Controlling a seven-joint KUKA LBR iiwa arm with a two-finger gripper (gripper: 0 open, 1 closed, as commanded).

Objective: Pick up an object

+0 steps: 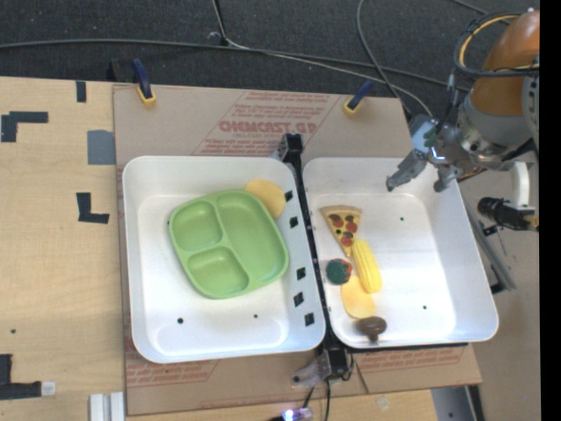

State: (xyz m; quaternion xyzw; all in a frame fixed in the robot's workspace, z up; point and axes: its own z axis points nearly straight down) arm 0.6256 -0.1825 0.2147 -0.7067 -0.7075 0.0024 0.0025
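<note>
In the right bin (438, 261) lie a pizza slice (342, 222), a corn cob (365, 265), a small green-and-red piece (338, 272), a pale yellow piece (357, 301) and a brown piece (372, 326), all along its left side. My gripper (424, 174) hangs over the bin's far right corner, well away from these objects. Its two dark fingers (402, 174) are spread apart with nothing between them.
The left bin (153, 323) holds a green divided tray (228, 243) and a yellow piece (266, 195) at the tray's far corner. A black divider (302, 235) joins the two bins. Cables run across the dark floor behind the bench.
</note>
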